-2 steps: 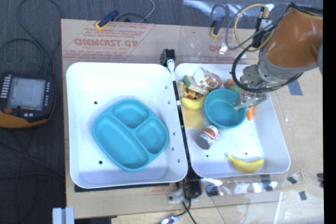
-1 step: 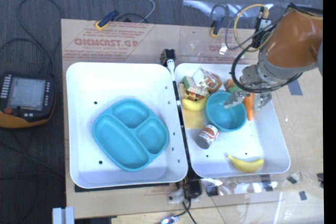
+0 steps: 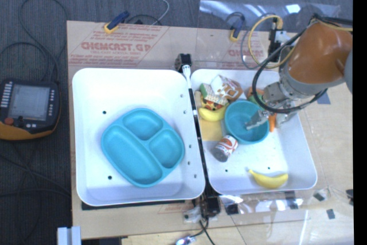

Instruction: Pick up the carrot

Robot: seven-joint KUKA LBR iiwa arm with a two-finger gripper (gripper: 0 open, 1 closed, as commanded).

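Lying nearest, at the right bin's (image 3: 298,178) six o'clock, is a banana (image 3: 268,178); a can (image 3: 226,147) sits toward nine. Farther back, the hand (image 3: 261,121) hovers over a blue bowl (image 3: 243,121), its state impossible to tell. The carrot (image 3: 273,121) lies just beside the bowl, at its three o'clock.

Glossy plastic bowl (image 3: 245,120) and tray (image 3: 143,146), smooth white bins (image 3: 92,89)

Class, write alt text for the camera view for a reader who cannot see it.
The end effector reaches over a blue bowl in the right bin, beside an orange carrot. That bin also holds a banana and a can; the left bin holds a blue divided plate.
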